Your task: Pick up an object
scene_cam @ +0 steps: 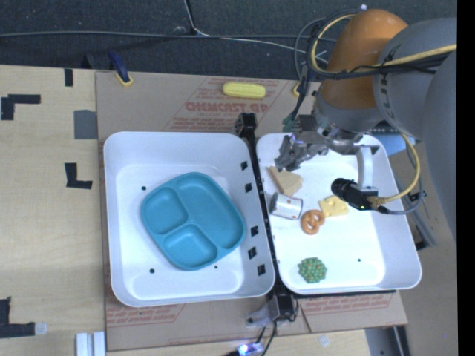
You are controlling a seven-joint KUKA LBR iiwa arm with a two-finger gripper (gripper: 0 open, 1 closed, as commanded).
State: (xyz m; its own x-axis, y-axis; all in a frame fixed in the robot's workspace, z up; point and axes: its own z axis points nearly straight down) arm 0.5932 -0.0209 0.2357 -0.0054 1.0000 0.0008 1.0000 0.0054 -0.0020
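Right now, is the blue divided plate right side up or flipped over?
Right side up. The blue divided plate lies flat in the left bin with its three hollows facing up, and nothing lies in them.

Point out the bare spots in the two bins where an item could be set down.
Right bin: bare floor right of the green ball, below the cheese. Left bin: only strips around the blue tray. Crowded near the hand, wedge and pretzel.

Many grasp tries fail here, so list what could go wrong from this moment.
1. The gripper sits right above the tan wedge by the right bin's inner wall, so it may hit the wall.
2. The silver piece and pretzel lie close by and could get nudged.
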